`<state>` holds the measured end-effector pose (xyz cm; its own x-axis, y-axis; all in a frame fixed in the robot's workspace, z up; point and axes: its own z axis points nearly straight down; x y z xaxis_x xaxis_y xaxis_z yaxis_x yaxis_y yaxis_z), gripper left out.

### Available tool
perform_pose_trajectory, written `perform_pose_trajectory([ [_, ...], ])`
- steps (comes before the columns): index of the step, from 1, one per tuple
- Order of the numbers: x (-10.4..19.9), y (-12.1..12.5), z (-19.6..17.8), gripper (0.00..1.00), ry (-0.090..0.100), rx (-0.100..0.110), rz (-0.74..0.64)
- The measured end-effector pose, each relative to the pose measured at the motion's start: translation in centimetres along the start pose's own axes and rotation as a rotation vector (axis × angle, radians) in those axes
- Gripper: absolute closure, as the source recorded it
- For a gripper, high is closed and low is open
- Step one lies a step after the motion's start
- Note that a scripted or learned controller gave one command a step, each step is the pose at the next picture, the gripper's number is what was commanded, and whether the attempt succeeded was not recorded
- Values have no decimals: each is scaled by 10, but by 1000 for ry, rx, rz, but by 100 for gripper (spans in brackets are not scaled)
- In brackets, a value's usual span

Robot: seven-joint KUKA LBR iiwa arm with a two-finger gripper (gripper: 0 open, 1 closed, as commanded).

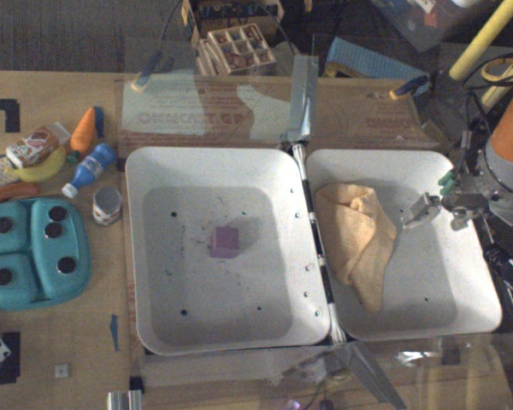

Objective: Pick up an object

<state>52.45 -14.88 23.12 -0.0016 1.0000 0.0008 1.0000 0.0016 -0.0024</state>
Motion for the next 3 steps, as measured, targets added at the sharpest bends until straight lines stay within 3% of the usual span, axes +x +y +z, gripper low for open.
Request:
perform_pose_trajectory([
  [1,37,81,64,0,-2,-5,63],
  [2,10,63,140,0,-1,-15,8],
  [3,52,81,139,0,-7,-19,-335],
])
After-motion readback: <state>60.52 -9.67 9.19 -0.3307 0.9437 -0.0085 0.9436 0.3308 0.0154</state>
